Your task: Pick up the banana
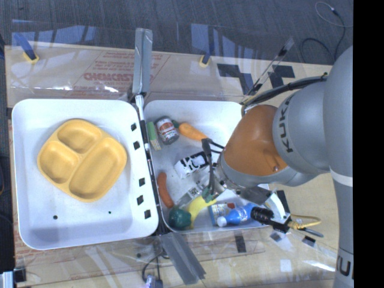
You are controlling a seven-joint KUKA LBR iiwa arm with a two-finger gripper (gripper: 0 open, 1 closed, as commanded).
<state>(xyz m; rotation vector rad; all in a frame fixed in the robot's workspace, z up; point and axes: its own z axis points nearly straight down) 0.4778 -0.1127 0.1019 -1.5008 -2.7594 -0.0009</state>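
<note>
Down in the right bin (180, 110), the end effector (210, 188) sits just over the banana (198, 206); whether it's spread I cannot tell. Best to straddle it squarely, avoiding the blue bottle (235, 215) beside it.

The banana (198, 206) is yellow and lies low in the right-hand bin, near its front wall. Only a short slanted stretch of it shows, its lower end touching a dark green round thing (179, 219) and its upper end hidden under the arm.
</note>
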